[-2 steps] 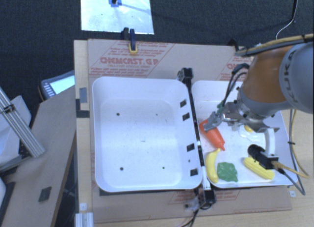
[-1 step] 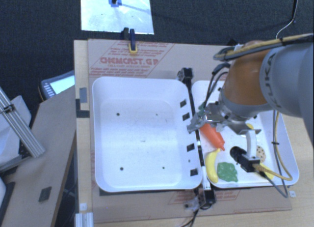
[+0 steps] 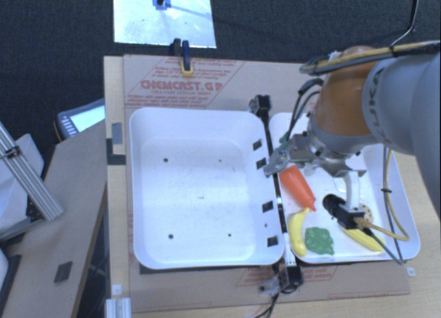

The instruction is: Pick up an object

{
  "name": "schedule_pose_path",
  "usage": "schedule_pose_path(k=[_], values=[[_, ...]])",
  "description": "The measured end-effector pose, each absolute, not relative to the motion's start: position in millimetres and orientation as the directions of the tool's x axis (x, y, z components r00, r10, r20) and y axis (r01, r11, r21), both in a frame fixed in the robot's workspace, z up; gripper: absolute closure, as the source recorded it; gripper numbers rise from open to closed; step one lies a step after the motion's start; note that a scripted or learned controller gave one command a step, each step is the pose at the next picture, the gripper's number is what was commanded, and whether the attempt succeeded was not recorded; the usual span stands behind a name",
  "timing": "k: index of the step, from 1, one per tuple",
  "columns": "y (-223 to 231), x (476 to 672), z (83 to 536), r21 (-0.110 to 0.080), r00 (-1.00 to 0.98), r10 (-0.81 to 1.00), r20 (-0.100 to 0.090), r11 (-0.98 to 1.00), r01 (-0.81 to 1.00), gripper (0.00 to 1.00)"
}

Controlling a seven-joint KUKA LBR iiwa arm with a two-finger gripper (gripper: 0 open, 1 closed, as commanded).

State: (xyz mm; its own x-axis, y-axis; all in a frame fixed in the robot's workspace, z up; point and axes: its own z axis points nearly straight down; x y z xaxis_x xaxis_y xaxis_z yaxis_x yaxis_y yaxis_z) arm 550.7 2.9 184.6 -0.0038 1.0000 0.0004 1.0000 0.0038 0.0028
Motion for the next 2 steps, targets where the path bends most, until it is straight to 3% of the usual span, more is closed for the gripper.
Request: schedule_pose_path(k=[1, 2], values=[[2.9, 550.7, 195.0, 0.003, -0.005, 1.0, 0.001, 0.004, 1.0, 1.0], [26.1, 575.1, 311.6, 0.013, -0.008, 1.0, 0.001, 0.008, 1.0, 1.0]])
